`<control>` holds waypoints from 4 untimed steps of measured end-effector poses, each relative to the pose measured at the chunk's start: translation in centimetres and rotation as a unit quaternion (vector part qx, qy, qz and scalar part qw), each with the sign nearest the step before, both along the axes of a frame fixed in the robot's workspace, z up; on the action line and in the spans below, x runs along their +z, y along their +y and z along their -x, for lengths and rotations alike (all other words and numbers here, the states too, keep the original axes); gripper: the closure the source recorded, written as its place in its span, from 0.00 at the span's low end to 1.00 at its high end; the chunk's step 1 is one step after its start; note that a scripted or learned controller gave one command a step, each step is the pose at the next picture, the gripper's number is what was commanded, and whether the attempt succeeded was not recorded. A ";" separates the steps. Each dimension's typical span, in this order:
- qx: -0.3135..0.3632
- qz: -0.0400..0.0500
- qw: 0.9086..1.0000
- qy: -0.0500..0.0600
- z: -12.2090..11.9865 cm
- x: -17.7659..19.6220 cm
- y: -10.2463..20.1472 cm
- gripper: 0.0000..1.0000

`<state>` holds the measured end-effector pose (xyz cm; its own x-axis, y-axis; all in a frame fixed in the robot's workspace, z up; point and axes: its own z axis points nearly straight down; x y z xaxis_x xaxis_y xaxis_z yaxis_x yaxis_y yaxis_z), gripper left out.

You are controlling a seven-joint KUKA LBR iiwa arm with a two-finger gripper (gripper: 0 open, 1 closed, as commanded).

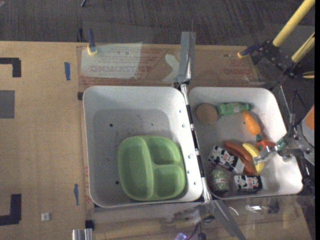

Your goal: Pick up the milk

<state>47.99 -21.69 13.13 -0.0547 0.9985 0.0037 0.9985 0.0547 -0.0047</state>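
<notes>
Milk (223, 158) lies among crowded toys in the right bin (280, 181), so the gripper (264, 155), jaws parted and grasping nothing, hangs beside the banana (251, 154).

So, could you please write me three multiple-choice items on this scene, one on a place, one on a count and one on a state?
1. Where is the green divided plate?
A. in the left bin
B. in the right bin
C. on the bench outside the bins

2. How many black-and-white milk cartons are in view?
A. one
B. two
C. four

3. How does the green bottle sit?
A. upright
B. lying on its side
C. on the plate

Answers: 1 A, the plate rests on the left bin's floor. 2 B, one carton lies by the bins' divider and another near the front wall. 3 B, the bottle lies lengthwise beside the brown round thing.
</notes>
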 end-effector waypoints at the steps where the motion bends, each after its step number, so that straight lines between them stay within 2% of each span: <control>1: 0.119 0.001 0.993 -0.002 0.0 0.6 -0.7 0.00; 2: 0.175 -0.004 0.984 -0.001 -1.3 -4.0 -0.1 0.00; 3: 0.174 -0.003 0.985 -0.001 -1.4 -3.2 -0.2 1.00; 4: 0.275 0.001 0.961 -0.003 -0.1 3.5 2.2 1.00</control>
